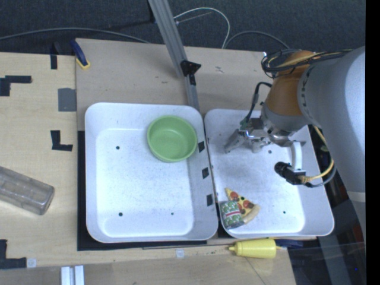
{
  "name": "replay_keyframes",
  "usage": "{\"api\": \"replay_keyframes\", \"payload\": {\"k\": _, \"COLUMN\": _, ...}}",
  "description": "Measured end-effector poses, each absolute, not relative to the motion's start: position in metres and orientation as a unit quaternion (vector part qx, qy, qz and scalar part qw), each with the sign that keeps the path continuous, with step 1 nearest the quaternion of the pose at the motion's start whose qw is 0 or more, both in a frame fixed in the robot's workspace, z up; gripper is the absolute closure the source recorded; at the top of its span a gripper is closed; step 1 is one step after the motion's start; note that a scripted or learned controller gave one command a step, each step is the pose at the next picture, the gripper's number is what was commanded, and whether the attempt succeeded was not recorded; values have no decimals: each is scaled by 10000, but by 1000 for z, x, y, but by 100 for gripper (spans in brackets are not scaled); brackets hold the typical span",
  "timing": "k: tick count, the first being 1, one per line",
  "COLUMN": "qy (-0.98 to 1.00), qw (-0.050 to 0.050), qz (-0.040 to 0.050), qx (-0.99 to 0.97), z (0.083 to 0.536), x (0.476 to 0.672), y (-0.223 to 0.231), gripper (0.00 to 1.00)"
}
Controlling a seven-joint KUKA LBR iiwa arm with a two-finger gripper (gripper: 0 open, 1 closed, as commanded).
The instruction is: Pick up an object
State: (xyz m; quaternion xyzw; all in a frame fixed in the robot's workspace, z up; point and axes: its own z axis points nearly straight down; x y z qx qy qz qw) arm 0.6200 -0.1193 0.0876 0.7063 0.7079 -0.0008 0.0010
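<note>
A green bowl sits in the left bin, near its upper right corner. In the right bin, a toy pizza slice lies at the lower left beside a small green-and-grey packet. My gripper hangs over the upper part of the right bin, fingers spread open with nothing between them. It is well above the pizza slice and to the right of the bowl.
A yellow mustard bottle lies on the bench just below the right bin. A clear plastic tumbler lies at the far left. A grey pole slants down to the bins' shared top edge. A black cable connector hangs near the wrist.
</note>
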Motion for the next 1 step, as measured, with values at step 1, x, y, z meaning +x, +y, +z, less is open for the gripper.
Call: {"api": "replay_keyframes", "payload": {"k": 1, "qy": 7083, "qw": -2, "qz": -7, "qx": 7059, "z": 99, "x": 620, "y": -118, "gripper": 100}}
